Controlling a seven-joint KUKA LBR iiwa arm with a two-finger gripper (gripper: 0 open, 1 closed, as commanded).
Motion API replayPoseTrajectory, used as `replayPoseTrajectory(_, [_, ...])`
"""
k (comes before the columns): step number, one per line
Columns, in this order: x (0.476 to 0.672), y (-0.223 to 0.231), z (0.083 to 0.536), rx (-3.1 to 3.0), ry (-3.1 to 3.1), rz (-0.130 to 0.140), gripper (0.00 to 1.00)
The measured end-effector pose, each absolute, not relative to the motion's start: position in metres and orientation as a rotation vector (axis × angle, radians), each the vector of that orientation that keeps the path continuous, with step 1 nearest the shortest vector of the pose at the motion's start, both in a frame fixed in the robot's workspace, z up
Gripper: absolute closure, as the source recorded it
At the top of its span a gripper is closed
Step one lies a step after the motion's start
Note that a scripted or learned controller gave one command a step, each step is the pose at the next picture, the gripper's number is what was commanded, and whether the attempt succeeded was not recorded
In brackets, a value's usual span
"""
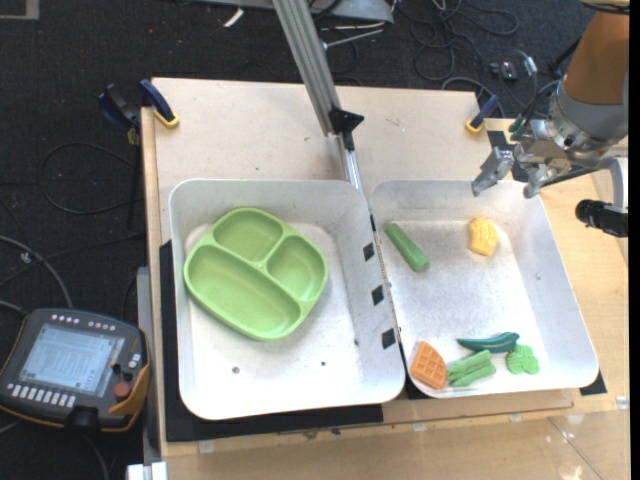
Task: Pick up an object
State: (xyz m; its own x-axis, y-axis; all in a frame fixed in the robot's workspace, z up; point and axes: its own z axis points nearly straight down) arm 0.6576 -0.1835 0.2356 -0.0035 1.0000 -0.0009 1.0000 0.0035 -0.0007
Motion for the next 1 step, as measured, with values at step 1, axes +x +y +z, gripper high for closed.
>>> replayPoseTrajectory(1, [0.5798,-0.2043,0.1538,2.234,2.223,-0.011,0.0])
